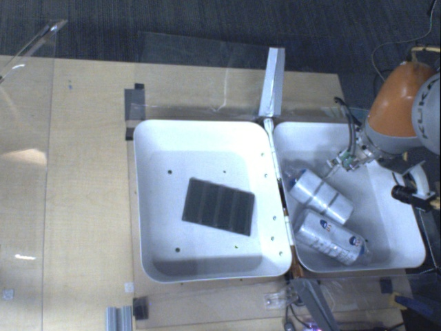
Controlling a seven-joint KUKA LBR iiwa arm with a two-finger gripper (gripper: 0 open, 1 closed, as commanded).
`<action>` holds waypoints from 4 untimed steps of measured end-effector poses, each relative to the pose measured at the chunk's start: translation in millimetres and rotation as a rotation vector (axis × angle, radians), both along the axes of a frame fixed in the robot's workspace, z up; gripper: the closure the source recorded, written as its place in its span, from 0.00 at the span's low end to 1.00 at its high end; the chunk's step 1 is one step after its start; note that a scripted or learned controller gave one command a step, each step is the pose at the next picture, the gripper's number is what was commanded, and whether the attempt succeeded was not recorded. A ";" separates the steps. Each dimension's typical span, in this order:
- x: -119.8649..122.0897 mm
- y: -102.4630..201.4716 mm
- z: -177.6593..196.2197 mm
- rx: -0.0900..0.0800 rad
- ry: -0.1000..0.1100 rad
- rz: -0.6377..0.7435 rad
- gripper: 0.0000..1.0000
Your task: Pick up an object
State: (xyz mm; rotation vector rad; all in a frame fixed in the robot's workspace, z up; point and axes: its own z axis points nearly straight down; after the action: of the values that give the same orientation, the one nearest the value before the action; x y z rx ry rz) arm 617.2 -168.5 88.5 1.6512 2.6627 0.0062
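A dark ridged rectangular pad (218, 206) lies flat in the middle of the left bin (155, 185). Two silvery cylinders lie on their sides in the right bin (393, 240). One is a plain cylinder (320, 197) near the dividing wall. The other is a can with a printed label (331, 240), closer to the front edge. My gripper (346, 160) hangs over the back half of the right bin, just up and right of the plain cylinder. I see nothing held in it.
The grey arm with its orange band (400, 109) reaches in over the right bin's back right corner. A metal strip (272, 81) stands up behind the wall between the bins. Pale wooden bench (69, 185) stretches to the left.
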 end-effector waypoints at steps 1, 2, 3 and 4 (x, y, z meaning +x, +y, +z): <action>6.0 59.1 0.6 0.000 -0.002 0.130 0.00; 18.9 67.3 0.0 0.002 -0.001 -0.052 0.00; -70.3 37.0 29.4 0.002 0.004 -0.064 0.00; -111.8 66.5 9.8 -0.015 -0.053 0.117 0.00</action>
State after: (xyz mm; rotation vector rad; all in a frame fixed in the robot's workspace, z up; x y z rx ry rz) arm 505.4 -101.9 98.3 1.4674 2.7084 0.0302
